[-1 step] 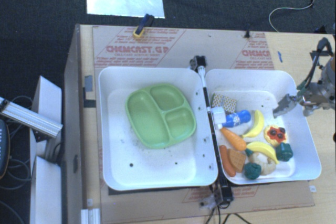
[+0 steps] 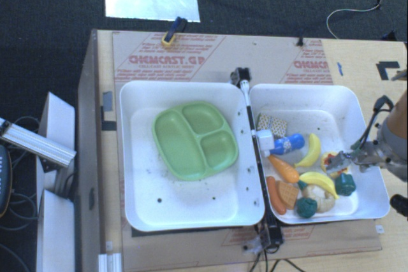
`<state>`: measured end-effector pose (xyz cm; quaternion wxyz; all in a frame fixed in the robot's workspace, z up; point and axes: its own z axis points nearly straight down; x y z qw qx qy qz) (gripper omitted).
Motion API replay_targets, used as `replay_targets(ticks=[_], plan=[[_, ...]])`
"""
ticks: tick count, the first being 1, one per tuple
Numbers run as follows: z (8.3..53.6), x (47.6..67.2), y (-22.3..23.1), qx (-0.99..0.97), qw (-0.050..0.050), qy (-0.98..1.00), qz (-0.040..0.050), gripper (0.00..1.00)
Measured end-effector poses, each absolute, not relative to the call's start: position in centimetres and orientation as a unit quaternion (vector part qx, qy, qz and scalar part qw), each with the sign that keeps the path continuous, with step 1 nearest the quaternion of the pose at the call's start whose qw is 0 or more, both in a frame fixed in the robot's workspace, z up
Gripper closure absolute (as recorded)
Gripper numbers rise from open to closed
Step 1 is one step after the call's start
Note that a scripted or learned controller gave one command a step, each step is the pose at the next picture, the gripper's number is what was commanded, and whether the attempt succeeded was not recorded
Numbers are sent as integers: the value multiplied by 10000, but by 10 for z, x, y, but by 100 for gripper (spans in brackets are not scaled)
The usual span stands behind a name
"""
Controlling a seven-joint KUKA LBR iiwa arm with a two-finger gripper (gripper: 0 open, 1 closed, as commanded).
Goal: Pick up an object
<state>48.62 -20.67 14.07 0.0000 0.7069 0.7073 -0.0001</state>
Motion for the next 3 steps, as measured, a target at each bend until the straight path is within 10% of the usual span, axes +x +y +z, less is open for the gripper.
replay_targets(ticks=[1,2,3], plan=[[84,487,-142,7060,6,7082,8,0],[95,488,-142,7057,18,7085,21,100],[185,522,-15,7058,4,7084,16,100]])
